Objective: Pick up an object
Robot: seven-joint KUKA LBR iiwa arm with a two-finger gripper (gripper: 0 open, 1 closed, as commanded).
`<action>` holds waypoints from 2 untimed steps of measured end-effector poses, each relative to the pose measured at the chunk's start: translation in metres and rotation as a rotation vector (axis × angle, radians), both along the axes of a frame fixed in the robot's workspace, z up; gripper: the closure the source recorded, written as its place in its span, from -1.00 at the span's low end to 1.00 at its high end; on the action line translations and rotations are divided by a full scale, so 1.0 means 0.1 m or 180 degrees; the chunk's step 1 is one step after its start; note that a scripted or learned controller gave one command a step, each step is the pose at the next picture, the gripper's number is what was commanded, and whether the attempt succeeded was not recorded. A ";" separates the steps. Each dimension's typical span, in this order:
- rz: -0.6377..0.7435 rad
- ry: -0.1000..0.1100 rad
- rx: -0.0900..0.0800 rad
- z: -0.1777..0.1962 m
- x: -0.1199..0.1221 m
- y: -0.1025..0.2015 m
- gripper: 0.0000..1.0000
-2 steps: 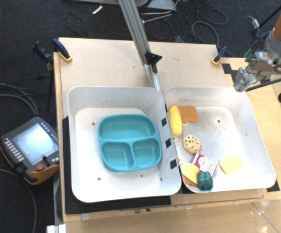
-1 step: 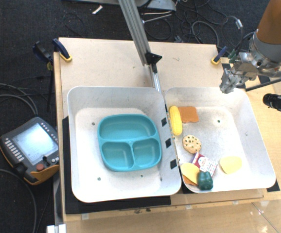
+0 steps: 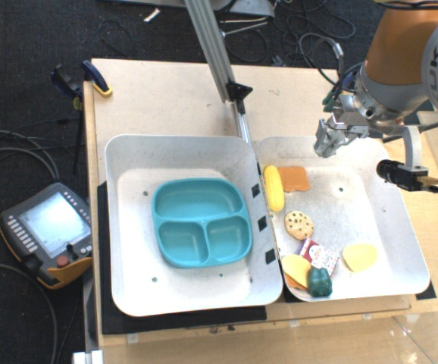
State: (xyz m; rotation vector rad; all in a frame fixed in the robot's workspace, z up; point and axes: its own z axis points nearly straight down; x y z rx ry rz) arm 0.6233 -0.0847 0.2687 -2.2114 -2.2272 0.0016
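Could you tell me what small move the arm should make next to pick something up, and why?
Probably bring the end effector forward and down toward the orange slice. The end effector sits above the right bin's far edge with nothing seen in it, and that slice and the yellow corn beside it are the nearest items; the cookie lies further on.

bins 2 | teal tray 1 | toy foods – about 7 | claw 1

A pale wooden bench stands on dark carpeted floor strewn with black cables, a grey metal pole slanting across the upper middle and a teach pendant lying at lower left.
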 end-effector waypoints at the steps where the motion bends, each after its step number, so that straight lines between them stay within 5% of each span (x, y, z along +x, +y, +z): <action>1: 0.0003 -0.0006 0.0001 0.04 -0.08 0.54 1.00; 2: 0.0005 -0.0001 0.0001 -0.14 -0.14 1.12 1.00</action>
